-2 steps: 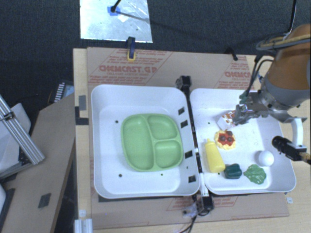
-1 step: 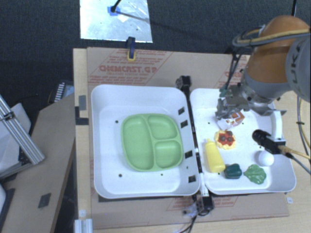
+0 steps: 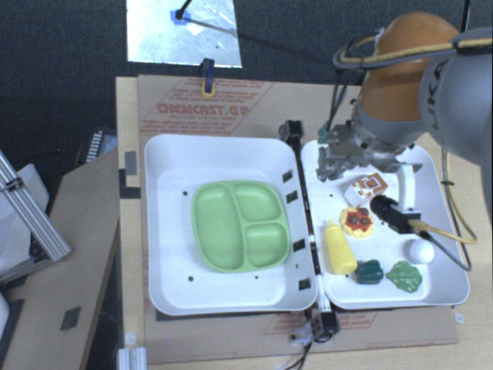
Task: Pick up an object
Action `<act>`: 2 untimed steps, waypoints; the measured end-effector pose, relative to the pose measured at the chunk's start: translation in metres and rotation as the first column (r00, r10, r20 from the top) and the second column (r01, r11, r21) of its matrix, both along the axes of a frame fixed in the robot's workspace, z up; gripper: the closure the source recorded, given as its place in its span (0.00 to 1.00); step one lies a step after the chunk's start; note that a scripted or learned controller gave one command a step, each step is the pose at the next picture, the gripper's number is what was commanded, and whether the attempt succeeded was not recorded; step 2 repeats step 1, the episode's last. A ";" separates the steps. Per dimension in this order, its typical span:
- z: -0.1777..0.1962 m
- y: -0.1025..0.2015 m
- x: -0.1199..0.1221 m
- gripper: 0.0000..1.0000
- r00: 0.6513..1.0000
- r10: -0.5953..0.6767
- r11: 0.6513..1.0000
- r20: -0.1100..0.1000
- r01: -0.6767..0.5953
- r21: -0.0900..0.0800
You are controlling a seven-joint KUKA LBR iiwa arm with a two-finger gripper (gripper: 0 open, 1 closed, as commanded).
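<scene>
Arm in from the right, wrist tipped down

The grey arm (image 3: 462,102) curls over at the orange band (image 3: 404,52), gripper (image 3: 333,164) hanging low, seemingly angled a bit leftward, kinda murky from up here.

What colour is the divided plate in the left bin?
The plate is light green, in the camera view.

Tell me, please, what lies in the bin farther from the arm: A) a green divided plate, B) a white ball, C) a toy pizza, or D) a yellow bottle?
A: the green divided plate lies in that bin; the yellow bottle is in the other one.
</scene>
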State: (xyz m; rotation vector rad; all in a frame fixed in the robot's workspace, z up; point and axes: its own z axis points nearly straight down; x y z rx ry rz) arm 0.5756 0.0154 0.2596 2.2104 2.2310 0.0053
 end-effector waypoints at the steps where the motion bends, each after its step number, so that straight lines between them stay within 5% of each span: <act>1: 0.000 0.057 0.013 1.00 1.000 0.001 1.000 0.000 -0.001 0.001; 2: 0.000 0.057 0.013 1.00 1.000 0.001 1.000 0.000 -0.001 0.001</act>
